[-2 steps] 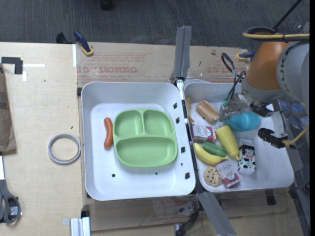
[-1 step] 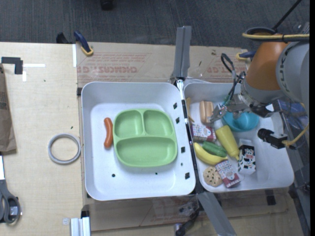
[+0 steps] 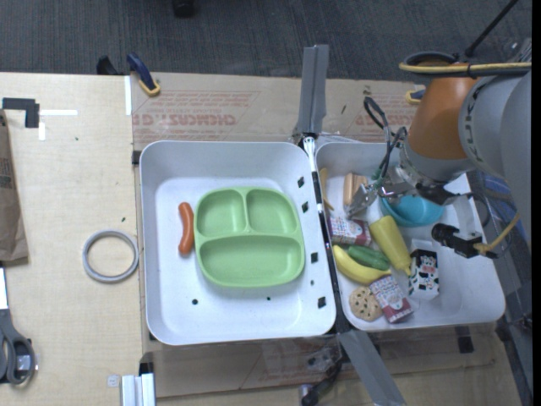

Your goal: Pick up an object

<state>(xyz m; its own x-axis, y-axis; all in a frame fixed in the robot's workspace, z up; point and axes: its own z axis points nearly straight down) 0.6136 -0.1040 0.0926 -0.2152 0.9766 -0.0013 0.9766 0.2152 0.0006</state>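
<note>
Two bins: my tool (image 3: 365, 200), grip state unclear, hangs over the right bin (image 3: 482, 299) beside a blue bowl (image 3: 412, 211), corn (image 3: 390, 240) and banana (image 3: 355, 265); the green tray (image 3: 249, 248) has room around it.

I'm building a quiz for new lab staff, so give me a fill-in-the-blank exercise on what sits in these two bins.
1. The divided plate in the left bin is coloured ____.
2. That plate has ____ compartments.
3. The sausage lies in the ____ bin, beside the plate.
4. The banana lies in the ____ bin, below the gripper.

Missing words: green; three; left; right
</note>
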